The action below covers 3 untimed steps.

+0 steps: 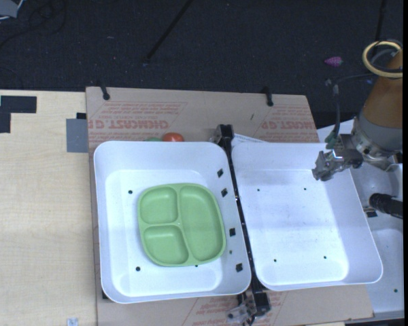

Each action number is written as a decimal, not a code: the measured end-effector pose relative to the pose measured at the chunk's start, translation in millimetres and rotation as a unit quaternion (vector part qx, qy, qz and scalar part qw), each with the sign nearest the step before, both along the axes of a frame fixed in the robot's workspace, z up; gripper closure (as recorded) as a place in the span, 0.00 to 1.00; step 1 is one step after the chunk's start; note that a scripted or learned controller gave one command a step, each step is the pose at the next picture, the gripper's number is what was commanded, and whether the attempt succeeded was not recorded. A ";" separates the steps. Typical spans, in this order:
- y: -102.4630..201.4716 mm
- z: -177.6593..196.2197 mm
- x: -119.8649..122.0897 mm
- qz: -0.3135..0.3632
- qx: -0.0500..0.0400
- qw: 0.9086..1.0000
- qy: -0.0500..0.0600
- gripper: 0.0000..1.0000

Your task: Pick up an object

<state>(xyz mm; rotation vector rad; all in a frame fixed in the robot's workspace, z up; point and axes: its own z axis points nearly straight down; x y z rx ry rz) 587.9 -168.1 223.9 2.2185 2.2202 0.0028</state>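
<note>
Green plate (181, 223): three compartments, lying flat in the middle of the left bin (115, 175).
Plate to claw: well apart, with the divider between the bins in between.
Claw (324, 167): over the right bin (367, 250), at its upper right rim; whether spread or pressed together, cannot tell.
Red object (173, 138): behind the left bin's far rim.
</note>
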 end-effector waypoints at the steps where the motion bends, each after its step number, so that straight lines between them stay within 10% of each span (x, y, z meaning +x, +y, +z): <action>1: -0.9 6.6 0.0 0.000 0.001 1.000 0.002 1.00; 3: 95.2 4.2 -11.7 0.001 0.002 1.000 0.003 1.00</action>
